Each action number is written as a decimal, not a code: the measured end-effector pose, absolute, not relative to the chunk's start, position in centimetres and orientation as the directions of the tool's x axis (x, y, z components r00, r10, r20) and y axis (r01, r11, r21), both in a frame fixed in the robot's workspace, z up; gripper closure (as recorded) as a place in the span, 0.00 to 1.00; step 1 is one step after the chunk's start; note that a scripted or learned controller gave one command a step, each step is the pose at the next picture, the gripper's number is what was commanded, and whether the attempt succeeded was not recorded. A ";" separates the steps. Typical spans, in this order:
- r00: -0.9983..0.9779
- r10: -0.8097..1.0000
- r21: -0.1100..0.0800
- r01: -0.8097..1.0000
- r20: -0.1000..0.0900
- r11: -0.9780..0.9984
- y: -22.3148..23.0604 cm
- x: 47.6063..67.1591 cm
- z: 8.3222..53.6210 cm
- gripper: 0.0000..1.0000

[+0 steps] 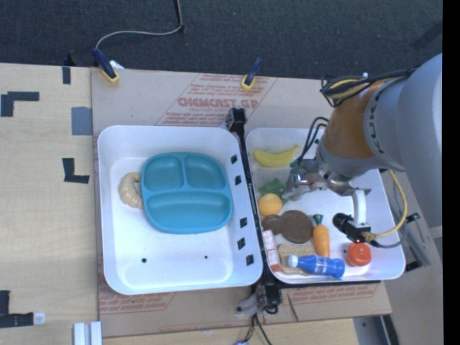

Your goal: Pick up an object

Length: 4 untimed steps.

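The gripper (298,182) hangs low over the right bin (381,268), beside the banana (275,156) where toys crowd; I can't tell its grasp state

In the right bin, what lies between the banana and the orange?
A green item lies between the banana and the orange in the camera view, beside the end effector.

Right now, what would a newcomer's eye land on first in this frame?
The big blue divided plate in the left bin, with a beige item tucked at its left edge. Next, the grey arm's gripper low over the right bin's clutter: banana, orange, carrot, blue bottle.
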<state>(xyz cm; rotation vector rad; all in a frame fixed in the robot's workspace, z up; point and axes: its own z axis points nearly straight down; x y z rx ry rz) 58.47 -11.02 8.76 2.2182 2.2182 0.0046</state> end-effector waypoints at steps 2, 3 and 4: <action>-0.002 1.000 0.001 1.000 0.001 0.002 -1.1 60.2 18.4 1.00; 0.000 1.000 -0.002 1.000 -0.002 0.000 -7.1 59.8 18.4 1.00; 0.000 1.000 -0.002 1.000 -0.001 0.000 -7.1 59.8 18.4 0.00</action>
